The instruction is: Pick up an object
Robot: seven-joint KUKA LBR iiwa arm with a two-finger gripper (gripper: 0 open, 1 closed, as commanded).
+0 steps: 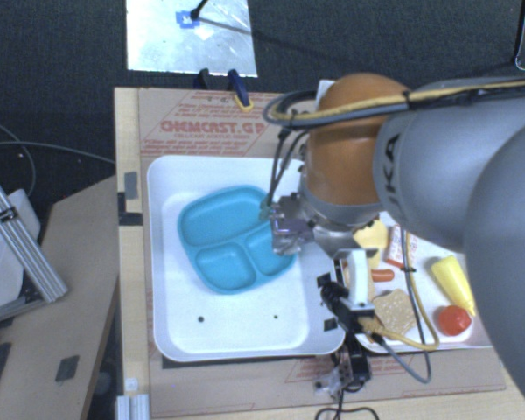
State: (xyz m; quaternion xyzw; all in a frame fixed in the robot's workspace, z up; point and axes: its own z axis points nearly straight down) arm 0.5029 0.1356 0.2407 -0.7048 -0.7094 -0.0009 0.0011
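Observation:
A light blue divided plate [226,239] lies in the left white bin [232,331], tilted toward the bin's right wall. My gripper [284,231] hangs at the plate's right rim, under the orange wrist band. The arm's bulk covers the fingertips, so what lies between them is hidden. In the right bin [472,335] lie a yellow piece [455,278], a red round piece [455,320], a brown cracker-like piece [394,311] and a small red-orange sausage shape [381,276].
The grey arm covers most of the right bin and the upper right of the view. Black and yellow cables [394,344] trail over the right bin's front edge. A shiny metal sheet [191,23] lies beyond the bench. Aluminium framing [17,243] stands at the left.

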